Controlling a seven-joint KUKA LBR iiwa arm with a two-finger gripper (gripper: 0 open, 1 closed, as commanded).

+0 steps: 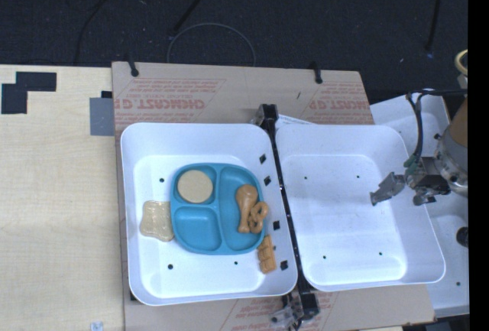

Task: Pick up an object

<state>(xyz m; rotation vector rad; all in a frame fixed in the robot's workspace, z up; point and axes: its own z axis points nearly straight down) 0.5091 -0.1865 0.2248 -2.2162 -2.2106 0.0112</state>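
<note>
**Camera view: gripper over the right bin, food items in the left**

Camera view looks down on two shallow white bins. The left white bin (141,169) holds a blue three-compartment plastic tray (200,230). A round tan disc (194,186) lies in its upper-left compartment, and a brown pretzel-shaped piece (251,209) in its right compartment. A pale beige flat piece (157,220) touches the tray's left edge; a small orange-brown chunk (266,254) lies just beside its lower-right corner.

The grey two-finger gripper (403,192) hangs over the right white bin (344,245) near its right wall, fingers spread apart with nothing between them.

The brown cardboard sheet (229,96) beneath carries red print, seen upside down and not clearly readable.
</note>
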